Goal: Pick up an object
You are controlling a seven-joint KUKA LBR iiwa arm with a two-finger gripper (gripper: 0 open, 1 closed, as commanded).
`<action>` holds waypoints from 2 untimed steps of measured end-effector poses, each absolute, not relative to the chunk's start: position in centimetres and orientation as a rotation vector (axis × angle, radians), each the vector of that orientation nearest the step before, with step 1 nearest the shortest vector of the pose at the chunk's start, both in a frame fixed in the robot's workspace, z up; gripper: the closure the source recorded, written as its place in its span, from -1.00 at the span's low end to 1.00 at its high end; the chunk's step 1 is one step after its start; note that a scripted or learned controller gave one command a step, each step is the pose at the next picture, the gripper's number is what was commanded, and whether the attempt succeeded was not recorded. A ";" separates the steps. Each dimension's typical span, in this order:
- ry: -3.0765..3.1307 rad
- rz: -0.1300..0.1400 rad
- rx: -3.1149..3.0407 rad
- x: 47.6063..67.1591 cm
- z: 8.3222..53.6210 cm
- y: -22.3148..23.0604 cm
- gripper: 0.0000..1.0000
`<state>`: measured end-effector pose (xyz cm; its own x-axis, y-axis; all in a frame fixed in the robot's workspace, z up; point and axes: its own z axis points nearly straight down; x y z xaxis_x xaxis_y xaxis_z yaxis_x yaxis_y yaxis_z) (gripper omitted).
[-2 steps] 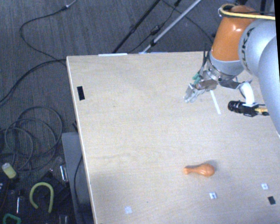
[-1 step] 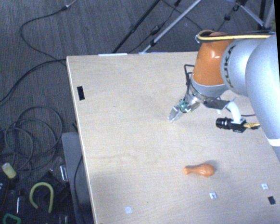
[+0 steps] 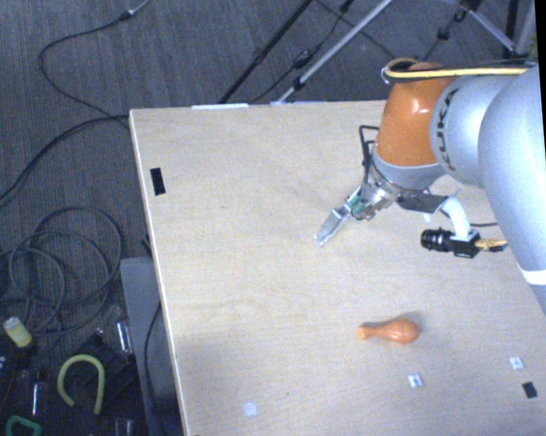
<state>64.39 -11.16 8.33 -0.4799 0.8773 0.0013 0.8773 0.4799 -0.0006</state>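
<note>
An orange, pear-shaped object (image 3: 392,331) lies on its side on the light wooden bench top (image 3: 250,289), toward the front right, narrow end pointing left. My gripper (image 3: 329,230) slants down and to the left over the middle of the board, well behind the orange object and apart from it. The grey arm with its orange band (image 3: 414,126) comes in from the right above the gripper.
Small black and white markers (image 3: 158,181) dot the board's edges. Left of the bench, cables (image 3: 51,267) and a green hook-shaped tool (image 3: 80,378) lie on the dark floor. Tripod legs (image 3: 370,17) stand beyond the far edge.
</note>
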 end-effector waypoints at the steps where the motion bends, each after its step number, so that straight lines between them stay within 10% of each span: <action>1: -2.700 -0.003 -1.603 64.4 9.2 -11.1 1.00; 2: -2.699 -0.002 -1.604 64.4 9.2 -11.2 -1.00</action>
